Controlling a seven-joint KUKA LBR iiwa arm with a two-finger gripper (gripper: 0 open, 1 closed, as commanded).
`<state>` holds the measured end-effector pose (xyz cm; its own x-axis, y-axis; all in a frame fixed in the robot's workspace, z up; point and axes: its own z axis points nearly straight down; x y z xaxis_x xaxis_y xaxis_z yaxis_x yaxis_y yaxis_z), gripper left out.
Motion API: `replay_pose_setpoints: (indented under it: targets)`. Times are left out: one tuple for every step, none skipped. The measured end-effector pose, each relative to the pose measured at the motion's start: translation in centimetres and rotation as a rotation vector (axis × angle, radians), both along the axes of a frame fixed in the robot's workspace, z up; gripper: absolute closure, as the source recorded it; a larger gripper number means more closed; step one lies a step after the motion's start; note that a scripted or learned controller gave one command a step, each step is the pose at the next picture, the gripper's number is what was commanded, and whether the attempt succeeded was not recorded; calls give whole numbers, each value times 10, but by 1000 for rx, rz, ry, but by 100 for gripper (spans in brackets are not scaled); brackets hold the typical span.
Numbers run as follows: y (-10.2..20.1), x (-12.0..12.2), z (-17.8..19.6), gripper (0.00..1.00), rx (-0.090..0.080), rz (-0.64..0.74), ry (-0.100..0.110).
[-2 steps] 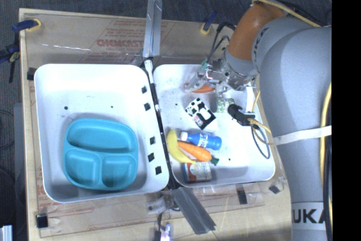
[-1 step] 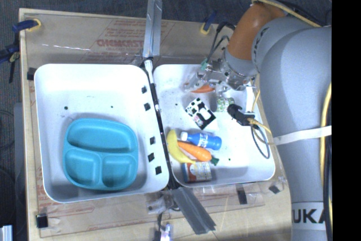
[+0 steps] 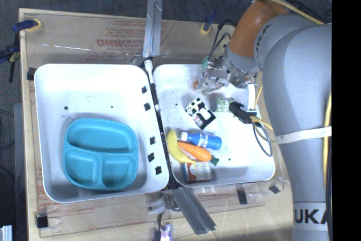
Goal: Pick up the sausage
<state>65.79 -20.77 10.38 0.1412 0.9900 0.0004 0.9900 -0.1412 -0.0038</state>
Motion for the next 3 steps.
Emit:
replay_pose_setpoints:
  targets:
    - [0,0,0,0,0,1,0]
    - [0,0,0,0,0,1,0]
    - [0,0,0,0,0,1,0]
